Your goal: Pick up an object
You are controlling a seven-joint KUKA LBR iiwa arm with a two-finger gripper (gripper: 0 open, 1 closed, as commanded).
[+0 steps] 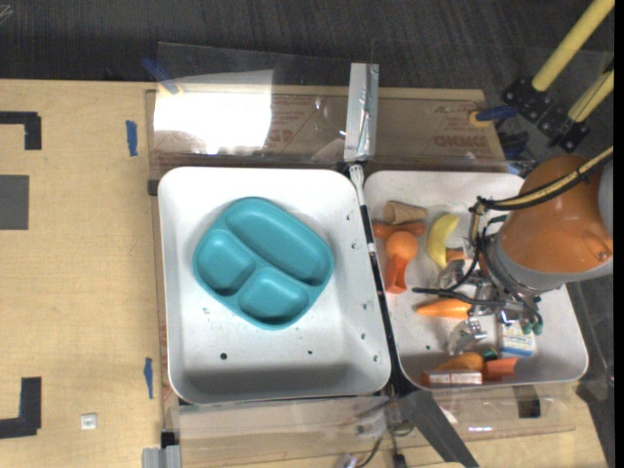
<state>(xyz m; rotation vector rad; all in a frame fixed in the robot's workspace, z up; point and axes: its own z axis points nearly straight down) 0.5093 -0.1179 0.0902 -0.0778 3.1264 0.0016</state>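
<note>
Sitting at the middle left of the frame, the big blue plate (261, 261) filled the left bin (185, 359). In the right bin (570, 359), the claw (478, 325) hung over small toys; an orange carrot (444, 309) lay sideways just left of it. I could not tell the claw's grip.

Bench (68, 261): flat tan board surface, covering the left and centre of the view.
Black markings (24, 130): printed on the bench along its left side, far and near.
Blue tape pieces (131, 136): stuck on the bench, just left of the bins.
Left bin (185, 349): shallow, white, resting on the bench at centre.
Right bin (565, 354): shallow, white, touching the left bin's right edge.
Clear sheet (292, 115): lies on the bench at the far side of both bins.
</note>
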